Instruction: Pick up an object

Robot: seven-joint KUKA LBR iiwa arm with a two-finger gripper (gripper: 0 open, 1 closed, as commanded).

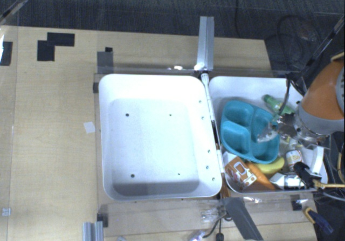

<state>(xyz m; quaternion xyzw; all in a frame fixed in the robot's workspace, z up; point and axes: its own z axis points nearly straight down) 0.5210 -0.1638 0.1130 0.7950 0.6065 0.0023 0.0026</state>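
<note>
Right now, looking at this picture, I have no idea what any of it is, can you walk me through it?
One camera above a bench looks down at a slant. The grey and orange shape at the right is a robot arm, reaching in with a two-finger gripper at its tip. Two shallow white bins sit side by side. The left bin shows bare white floor. The right bin holds a blue tray, a banana, a brown packet and a green item. The gripper sits over the tray; I cannot tell whether it holds anything.
</note>
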